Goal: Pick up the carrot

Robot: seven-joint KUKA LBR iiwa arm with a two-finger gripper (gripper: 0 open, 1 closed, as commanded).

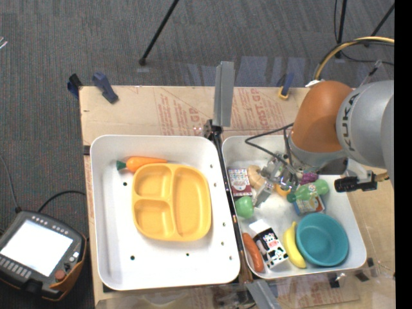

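Our carrot (143, 163), orange with a dark green top, lying flat in the left bin, far-left corner, touching the yellow plate's far edge

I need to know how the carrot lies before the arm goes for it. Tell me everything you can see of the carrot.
The carrot is a small orange toy, smooth like plastic, with a dark green stub at its left end. It lies flat on the floor of the left bin, near the back, pointing left to right. Its lower edge runs along the back rim of the yellow divided plate and seems to touch it. The pincer is over the right bin, well apart from it.
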